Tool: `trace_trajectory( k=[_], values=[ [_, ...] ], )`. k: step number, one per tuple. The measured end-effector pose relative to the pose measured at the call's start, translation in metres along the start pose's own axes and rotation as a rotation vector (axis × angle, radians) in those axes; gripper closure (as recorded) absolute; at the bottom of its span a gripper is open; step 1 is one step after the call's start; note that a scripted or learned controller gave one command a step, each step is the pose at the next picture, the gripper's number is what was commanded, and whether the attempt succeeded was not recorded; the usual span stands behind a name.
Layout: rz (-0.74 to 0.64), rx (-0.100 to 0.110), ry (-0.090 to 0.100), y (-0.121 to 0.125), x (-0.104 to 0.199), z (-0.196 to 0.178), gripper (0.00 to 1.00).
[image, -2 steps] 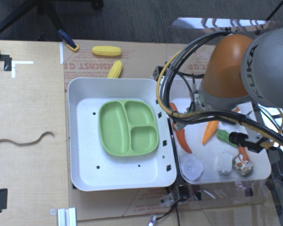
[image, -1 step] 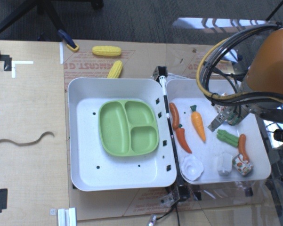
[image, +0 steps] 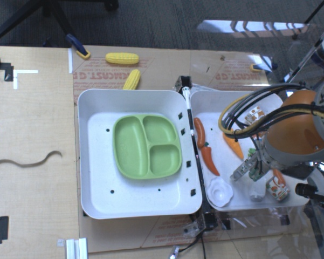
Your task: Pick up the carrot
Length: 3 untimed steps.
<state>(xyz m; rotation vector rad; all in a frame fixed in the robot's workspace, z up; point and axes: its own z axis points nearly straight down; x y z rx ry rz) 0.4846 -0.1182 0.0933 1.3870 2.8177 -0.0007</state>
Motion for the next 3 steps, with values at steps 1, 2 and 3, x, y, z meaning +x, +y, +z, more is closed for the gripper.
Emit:
trace_trajectory(
  k=[1, 2, 3],
  values=[
    [0.000, 0.000, 0.000, 0.000, 0.000, 0.000, 0.00],
    [0.034, -0.001, -0.002, 0.045, -0.056, 0.001, 0.00],
    [0.140, 0.002, 0.001, 0.001, -0.004, 0.002, 0.00]
  ],
)
